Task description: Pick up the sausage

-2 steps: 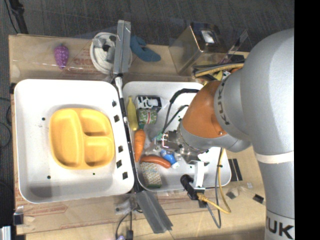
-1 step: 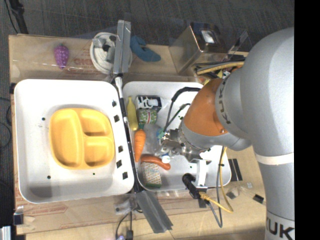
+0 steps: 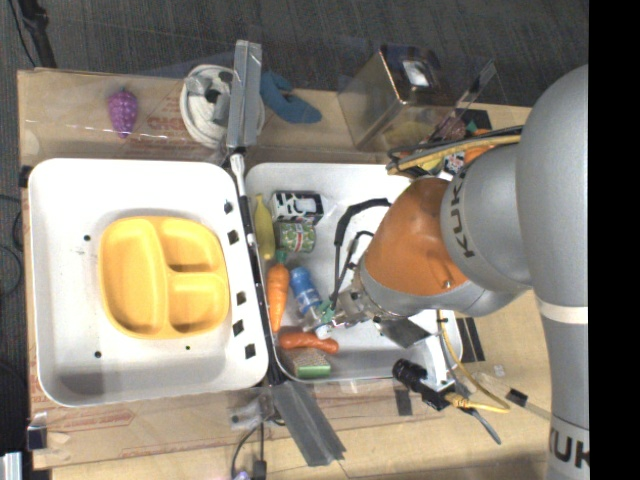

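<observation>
The sausage (image 3: 306, 343), a short reddish-orange link, lies near the front of the right bin (image 3: 365, 186), just above a green block (image 3: 313, 370). My gripper (image 3: 332, 320) hangs low over the bin under the orange wrist band, right above the sausage's right end and beside a blue bottle (image 3: 303, 293). The arm's bulk hides most of the gripper from above.
An orange carrot (image 3: 277, 296), a yellow banana (image 3: 263, 226), a green can (image 3: 296, 236) and a black-and-white item (image 3: 297, 205) crowd the right bin's left side. The left bin (image 3: 60, 198) holds a yellow divided tray (image 3: 165, 273). Purple grapes (image 3: 122, 110) lie on the bench behind.
</observation>
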`<state>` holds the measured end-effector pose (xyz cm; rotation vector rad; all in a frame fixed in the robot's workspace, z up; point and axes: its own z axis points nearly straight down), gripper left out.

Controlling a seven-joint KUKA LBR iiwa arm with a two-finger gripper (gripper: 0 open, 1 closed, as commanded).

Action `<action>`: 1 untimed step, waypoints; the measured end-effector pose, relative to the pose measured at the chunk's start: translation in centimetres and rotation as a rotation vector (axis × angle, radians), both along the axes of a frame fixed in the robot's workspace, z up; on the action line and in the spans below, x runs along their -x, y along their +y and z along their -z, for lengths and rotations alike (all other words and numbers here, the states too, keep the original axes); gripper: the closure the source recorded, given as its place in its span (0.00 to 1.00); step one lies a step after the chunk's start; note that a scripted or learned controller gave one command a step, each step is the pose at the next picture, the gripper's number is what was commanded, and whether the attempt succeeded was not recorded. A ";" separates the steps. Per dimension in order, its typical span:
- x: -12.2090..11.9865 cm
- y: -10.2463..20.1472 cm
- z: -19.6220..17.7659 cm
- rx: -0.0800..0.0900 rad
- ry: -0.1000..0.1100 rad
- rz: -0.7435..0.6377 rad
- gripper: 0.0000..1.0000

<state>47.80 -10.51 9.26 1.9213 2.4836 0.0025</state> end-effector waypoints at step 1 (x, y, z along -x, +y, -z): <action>0.1 0.0 0.1 0.000 0.003 0.000 0.00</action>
